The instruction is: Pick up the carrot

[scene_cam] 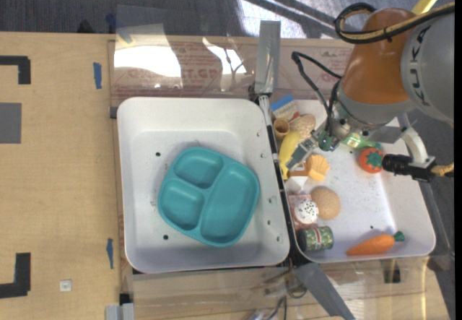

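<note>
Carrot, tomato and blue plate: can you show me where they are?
carrot (pixel 370 245), camera view, middle of its orange body.
tomato (pixel 372 160), camera view, its red middle.
blue plate (pixel 208 197), camera view, ridge between its compartments.

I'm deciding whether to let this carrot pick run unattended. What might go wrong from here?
1. The gripper sits low among the banana and an orange-yellow toy, far from the carrot at the right bin's near edge; it may grab or knock the wrong item.
2. The carrot lies close against the bin wall, which leaves little room for the fingers and may cause a slip.
3. The green can lies near the carrot's tip and may get bumped.
</note>
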Robot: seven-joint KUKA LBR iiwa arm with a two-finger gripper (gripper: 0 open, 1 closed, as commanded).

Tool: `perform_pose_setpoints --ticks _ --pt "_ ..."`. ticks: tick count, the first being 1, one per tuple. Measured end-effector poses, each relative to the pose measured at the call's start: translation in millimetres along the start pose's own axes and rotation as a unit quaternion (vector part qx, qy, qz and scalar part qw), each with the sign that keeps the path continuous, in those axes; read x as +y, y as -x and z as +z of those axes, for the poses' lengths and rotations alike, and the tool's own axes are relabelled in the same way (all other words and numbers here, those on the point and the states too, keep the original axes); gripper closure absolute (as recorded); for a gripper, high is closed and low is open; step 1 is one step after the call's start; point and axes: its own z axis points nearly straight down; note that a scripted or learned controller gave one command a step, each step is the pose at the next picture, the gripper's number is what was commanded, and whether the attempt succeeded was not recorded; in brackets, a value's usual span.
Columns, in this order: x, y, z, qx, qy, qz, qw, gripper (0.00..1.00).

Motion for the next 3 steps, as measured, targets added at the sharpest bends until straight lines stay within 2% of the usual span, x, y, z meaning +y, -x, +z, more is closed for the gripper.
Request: perform_pose_setpoints --ticks 1,2,3 --pt "-35.4 39.6 71.8 -0.01 0.011 -0.033 0.9994 0.0" --pt "-54.8 113.6 91.9 -0.006 0.005 -0.029 0.9996 0.0" --pt "-144.5 55.3 50.1 -0.004 0.003 0.016 0.9999 0.0"
